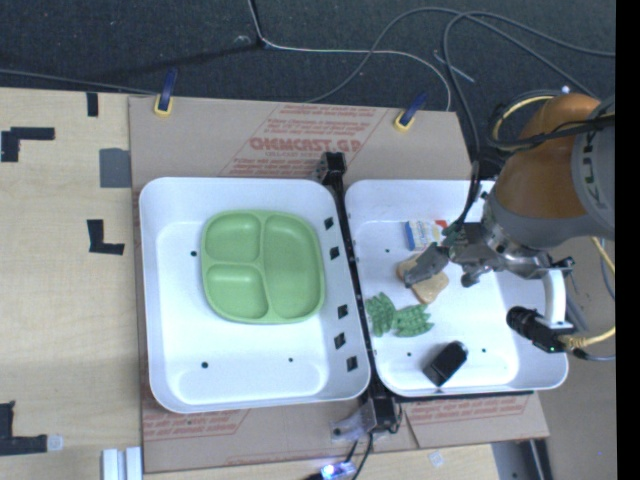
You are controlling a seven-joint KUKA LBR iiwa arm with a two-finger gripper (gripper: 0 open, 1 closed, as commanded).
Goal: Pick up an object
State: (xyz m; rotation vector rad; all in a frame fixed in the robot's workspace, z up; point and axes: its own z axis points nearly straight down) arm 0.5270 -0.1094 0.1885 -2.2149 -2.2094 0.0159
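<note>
Your arm (pixel 560 178) reaches over the right bin (pixel 500 368), gripper (pixel 432 265) at the tan bread-like piece (pixel 430 286) in the bin's middle. The approach looks under way; whether the fingers are spread or pressed together, you cannot tell. Next, confirm a grasp before lifting. The piece's long axis runs roughly left-right.

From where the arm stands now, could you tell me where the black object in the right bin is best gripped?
Probably across the short width of the black object, at its middle, coming straight down: it lies flat and slanted, apart from the green toy, with bare floor along both long sides.
</note>
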